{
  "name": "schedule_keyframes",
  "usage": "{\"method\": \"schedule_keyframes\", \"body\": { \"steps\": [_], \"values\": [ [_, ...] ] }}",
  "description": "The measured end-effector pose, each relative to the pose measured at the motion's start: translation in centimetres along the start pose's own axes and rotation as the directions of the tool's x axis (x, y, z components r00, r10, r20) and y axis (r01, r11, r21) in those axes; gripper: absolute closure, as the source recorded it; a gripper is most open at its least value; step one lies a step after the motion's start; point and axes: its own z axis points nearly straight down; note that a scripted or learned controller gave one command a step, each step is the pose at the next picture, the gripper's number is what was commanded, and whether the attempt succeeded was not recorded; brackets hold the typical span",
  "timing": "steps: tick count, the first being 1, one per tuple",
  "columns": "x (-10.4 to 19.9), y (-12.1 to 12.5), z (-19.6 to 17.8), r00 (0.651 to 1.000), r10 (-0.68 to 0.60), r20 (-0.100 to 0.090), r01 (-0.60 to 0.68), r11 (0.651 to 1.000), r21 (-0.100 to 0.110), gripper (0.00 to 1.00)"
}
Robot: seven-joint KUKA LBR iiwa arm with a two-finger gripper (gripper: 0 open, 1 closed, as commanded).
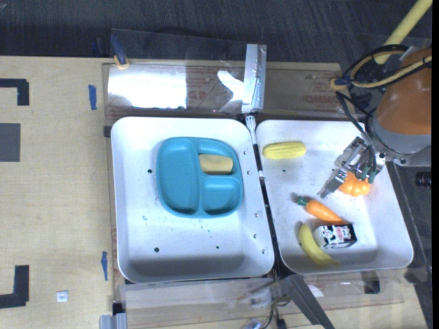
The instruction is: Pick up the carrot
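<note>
The carrot [320, 210], orange with a dark green stub at its left end, lies slanted in the right bin [392, 219], near its middle. My gripper [337, 182] hangs over the same bin, above and to the right of the carrot, a short gap away from it. A small orange fruit [355, 186] sits right beside the gripper on its right; I cannot tell whether they touch.
Just below the carrot lie a banana [310, 245] and a black-and-white carton [335, 236]. A yellow oblong item [284, 150] rests at the right bin's far left. The left bin [130, 204] holds a blue divided plate [180, 180] with a tan piece [216, 164].
</note>
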Motion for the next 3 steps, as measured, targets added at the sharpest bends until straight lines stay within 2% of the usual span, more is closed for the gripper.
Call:
{"method": "schedule_keyframes", "body": {
  "steps": [1,2,3],
  "values": [
    [5.5,0.1,7.1,0.994,0.113,-0.008,-0.113,0.994,0.006,0.0],
    [5.2,0.2,5.8,0.993,0.115,0.0,-0.115,0.993,0.0,1.0],
    [4.3,4.4,-4.1,0.991,0.133,0.005,-0.133,0.991,-0.004,1.0]
  ]
}}
